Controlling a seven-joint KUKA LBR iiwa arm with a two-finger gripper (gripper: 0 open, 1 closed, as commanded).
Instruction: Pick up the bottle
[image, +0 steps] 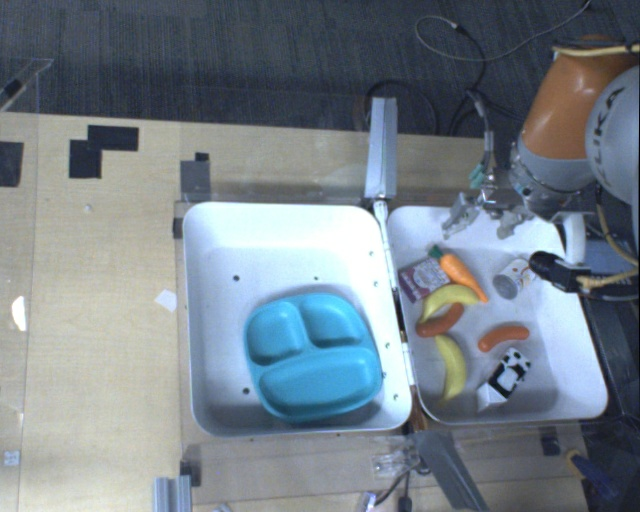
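The gripper (484, 212) is hovering over the right bin's (590, 395) far edge, fingers spread, carrying nothing. The bottle (507, 376) is lying near the bin's front, beside a sausage (502, 336). It is looking light, stiff and slippery, so gripping across its body seems safest.

Left bin (200, 300): tray (312, 353). Right bin (580, 340): my claw (487, 214) over the far edge; carrot (462, 273), two bananas (448, 298), two sausages (502, 337) mid-bin; bottle (506, 377) nearest the front.

Blue tray (314, 354); orange carrot (461, 272); blk/wht bottle (508, 375).
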